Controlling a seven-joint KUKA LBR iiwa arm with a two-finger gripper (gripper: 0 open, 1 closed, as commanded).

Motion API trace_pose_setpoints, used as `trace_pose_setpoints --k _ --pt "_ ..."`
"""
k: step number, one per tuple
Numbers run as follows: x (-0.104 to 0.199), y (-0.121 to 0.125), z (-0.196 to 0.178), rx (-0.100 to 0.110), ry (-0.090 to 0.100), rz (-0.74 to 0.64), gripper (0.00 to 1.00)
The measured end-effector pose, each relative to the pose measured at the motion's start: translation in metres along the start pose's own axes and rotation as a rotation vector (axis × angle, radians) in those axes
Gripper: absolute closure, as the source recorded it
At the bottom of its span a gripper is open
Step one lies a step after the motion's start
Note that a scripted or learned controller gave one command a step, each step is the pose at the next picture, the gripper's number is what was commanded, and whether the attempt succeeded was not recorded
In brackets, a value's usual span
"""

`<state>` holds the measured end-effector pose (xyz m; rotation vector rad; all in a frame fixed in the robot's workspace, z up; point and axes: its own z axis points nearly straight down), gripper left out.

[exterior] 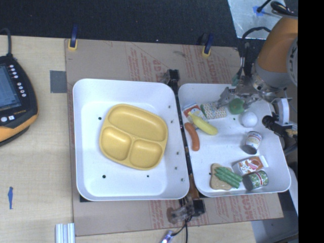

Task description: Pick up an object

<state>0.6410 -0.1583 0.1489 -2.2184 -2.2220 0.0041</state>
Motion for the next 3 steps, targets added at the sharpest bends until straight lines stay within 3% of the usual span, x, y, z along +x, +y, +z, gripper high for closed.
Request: trace_pose_setpoints --k 1,2,3 --pt "-0.055 -0.118 -0.011 0.001 0.0 -0.002 0.0" --pt "-0.044 -0.102 0.05 0.002 0.001 -0.004 0.0" --pt "-0.046 -0.102 0.04 0.004 -0.001 -0.009 1.0"
